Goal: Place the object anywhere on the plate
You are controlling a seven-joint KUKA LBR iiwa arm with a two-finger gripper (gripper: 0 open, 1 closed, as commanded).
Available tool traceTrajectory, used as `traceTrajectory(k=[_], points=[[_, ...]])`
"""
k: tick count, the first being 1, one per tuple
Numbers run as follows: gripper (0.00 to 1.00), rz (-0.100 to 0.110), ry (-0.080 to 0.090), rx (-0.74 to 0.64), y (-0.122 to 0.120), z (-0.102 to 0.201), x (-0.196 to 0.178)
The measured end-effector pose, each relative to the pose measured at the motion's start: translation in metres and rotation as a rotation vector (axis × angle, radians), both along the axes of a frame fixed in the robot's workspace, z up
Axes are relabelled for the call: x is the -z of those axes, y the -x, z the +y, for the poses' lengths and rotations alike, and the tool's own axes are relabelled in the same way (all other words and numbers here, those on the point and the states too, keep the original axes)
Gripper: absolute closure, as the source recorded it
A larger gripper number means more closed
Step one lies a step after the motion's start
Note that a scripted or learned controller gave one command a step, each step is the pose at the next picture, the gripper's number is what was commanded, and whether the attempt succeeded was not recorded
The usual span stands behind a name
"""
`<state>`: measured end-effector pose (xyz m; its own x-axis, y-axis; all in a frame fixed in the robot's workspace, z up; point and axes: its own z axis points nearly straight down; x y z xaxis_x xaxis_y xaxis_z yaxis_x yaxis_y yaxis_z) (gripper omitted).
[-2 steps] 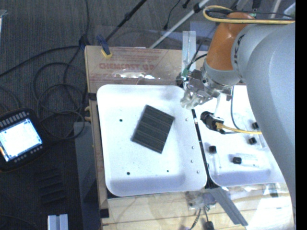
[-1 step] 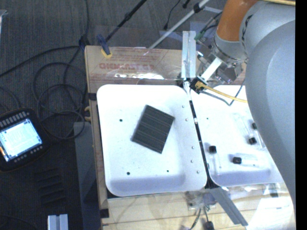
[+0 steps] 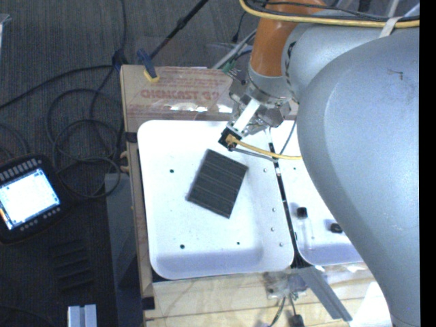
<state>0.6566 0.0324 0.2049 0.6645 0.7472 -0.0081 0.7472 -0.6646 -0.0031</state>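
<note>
While plate [image 3: 217,183] lies askew, in L bin [image 3: 165,240]

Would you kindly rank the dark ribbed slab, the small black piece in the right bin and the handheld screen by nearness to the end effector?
From the end effector:
1. dark ribbed slab, left bin.
2. small black piece, right bin, near its left edge.
3. handheld screen, far left, off the bench.
</note>
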Motion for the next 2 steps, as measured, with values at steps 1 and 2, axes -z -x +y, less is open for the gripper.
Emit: traceTrajectory(k=[1, 2], points=[[0.00, -0.001, 0.000, 0.000, 0.000, 0.000, 0.000], [0.00, -0.002, -0.002, -0.178, 0.050, -0.007, -0.106]])
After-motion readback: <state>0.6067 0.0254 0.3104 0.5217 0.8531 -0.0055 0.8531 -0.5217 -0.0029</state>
